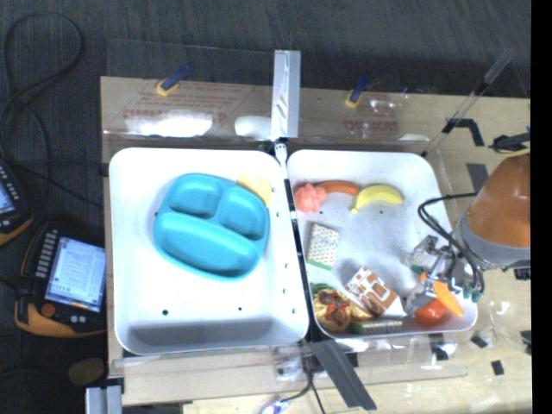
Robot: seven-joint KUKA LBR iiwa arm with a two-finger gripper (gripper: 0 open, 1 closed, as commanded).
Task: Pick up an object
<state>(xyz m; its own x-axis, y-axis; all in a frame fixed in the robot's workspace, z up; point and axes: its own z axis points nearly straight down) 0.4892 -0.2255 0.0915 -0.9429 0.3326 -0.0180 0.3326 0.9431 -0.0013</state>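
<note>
The right bin (414, 166) holds several small items. A yellow banana (378, 197) and a pink-and-orange toy (312, 196) lie along its far side. A checkered packet (323, 246) sits left of centre, and a brown-and-white box (371, 290) lies nearer the front. At the front left is a brown, knotted food toy (332, 309). An orange carrot-like piece (448, 299) and a red round piece (429, 313) lie in the front right corner. My gripper (429, 274) hangs low over that corner, just above the orange and red pieces. Its wrist and cables hide its tips.
The left bin (129, 231) bears a blue divided plate (211, 222) with a small yellow item (255, 185) at its far right edge. A raised divider (289, 231) separates the bins. The arm's orange band (509, 201) overhangs the right bin's right rim.
</note>
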